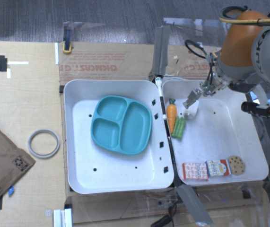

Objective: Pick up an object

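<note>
An orange toy carrot (171, 117) lies in the right bin (248, 141) against its left wall, with a green toy vegetable (178, 127) touching it on the right. My gripper (192, 102) hangs over the bin's upper left part, just right of and above the carrot's top; nothing shows in its grasp. Along the bin's front edge lie a red and white snack box (195, 170), a smaller blue and white box (217, 168) and a round cookie (236, 164). A teal divided plate (122, 124) sits in the left bin (78, 174).
The raised wall between the bins (165, 131) runs just left of the carrot. A roll of tape (43, 142) and a brown paper bag (0, 164) lie on the bench to the left. The arm's grey and orange body (243, 37) stands over the right bin's back corner.
</note>
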You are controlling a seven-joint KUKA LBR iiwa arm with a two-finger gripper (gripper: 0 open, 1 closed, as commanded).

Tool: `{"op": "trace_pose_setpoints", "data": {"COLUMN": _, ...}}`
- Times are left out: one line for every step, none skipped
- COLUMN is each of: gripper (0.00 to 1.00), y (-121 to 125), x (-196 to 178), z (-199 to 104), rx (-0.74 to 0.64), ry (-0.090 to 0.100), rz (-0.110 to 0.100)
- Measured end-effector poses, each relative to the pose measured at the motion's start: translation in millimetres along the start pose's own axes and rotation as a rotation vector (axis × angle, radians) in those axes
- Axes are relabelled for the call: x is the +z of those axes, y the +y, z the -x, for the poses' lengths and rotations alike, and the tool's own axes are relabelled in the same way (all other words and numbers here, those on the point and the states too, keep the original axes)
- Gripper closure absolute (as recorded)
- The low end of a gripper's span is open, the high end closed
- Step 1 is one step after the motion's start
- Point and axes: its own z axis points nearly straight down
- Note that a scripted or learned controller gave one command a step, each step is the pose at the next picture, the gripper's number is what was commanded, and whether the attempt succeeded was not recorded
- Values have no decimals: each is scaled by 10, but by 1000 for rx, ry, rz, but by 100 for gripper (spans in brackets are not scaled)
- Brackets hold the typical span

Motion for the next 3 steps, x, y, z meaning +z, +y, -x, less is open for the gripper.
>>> {"op": "trace_pose_setpoints", "data": {"gripper": 0, "y": -216, "x": -425, "z": 573, "rx": -99, "ry": -4, "rz": 3}}
{"op": "trace_pose_setpoints", "data": {"gripper": 0, "y": -470, "x": -379, "z": 1027, "rx": -161, "ry": -4, "rz": 2}}
{"op": "trace_pose_setpoints", "data": {"gripper": 0, "y": -9, "x": 314, "z": 123, "rx": -148, "ry": -16, "rz": 20}}
